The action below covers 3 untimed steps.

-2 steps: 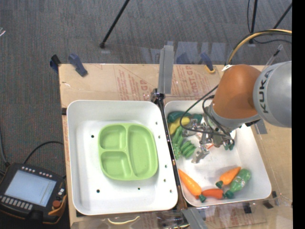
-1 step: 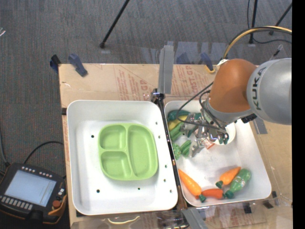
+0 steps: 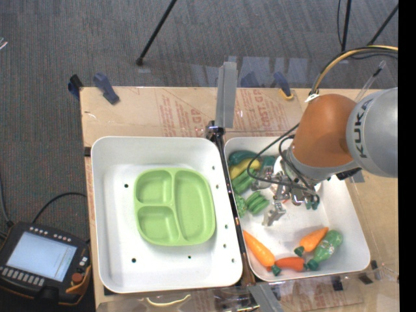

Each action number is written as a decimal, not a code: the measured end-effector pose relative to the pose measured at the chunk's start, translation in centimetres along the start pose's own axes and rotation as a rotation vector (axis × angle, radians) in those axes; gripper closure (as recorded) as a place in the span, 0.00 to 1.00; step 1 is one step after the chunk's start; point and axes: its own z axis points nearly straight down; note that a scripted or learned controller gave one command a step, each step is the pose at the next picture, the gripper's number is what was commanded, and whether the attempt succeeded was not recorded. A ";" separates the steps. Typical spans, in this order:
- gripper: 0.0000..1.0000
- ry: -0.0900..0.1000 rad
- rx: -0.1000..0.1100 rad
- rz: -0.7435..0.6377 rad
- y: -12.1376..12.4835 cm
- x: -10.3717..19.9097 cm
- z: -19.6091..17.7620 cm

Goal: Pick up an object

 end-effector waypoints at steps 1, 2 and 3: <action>0.00 -0.001 -0.001 0.007 0.2 -4.6 0.0; 0.00 -0.001 -0.001 0.177 0.8 -4.8 0.0; 0.00 0.002 0.000 0.227 -2.2 2.3 0.0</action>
